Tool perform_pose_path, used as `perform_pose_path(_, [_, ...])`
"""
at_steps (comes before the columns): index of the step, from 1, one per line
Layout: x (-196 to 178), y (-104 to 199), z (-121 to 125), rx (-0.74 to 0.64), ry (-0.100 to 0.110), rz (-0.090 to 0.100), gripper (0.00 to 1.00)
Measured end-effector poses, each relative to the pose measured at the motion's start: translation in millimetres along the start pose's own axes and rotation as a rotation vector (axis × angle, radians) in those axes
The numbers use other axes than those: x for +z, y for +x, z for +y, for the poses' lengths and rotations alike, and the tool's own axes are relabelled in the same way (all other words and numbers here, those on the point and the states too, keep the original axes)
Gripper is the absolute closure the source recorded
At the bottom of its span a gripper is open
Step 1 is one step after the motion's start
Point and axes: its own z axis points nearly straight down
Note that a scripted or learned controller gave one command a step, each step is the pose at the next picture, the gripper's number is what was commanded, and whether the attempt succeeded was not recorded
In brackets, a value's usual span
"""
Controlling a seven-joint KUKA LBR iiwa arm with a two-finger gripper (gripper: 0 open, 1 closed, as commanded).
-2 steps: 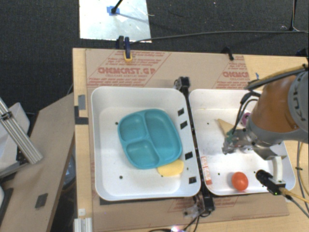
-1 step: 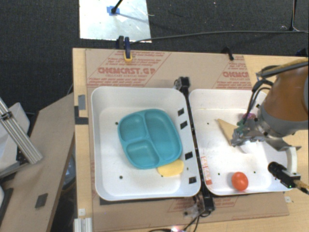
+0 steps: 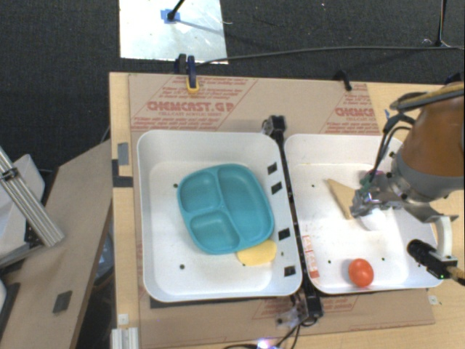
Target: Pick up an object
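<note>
In the right bin (image 3: 320,158) a tan wedge-shaped piece (image 3: 340,195) lies near the middle, and a small orange-red ball (image 3: 360,271) rests near the front wall. My gripper (image 3: 367,203) is low over the right bin, right beside the wedge's right end, with the arm's bulk above it. A white thing (image 3: 374,219) sits just under the gripper; I cannot make out what it is. The left bin (image 3: 160,151) holds a teal divided plate (image 3: 225,208) with a yellow flat piece (image 3: 257,254) poking out from under its front edge.
A black clip divider (image 3: 280,187) runs between the two bins. A black part of the arm (image 3: 429,257) hangs over the right bin's front right corner. Cardboard (image 3: 240,97) lies beyond the bins, and a metal rail (image 3: 29,202) stands at the left.
</note>
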Motion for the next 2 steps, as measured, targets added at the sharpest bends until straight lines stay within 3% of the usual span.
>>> perform_pose_path(2, [3.4, 113.4, -11.3, -0.007, 0.003, 0.004, 1.0])
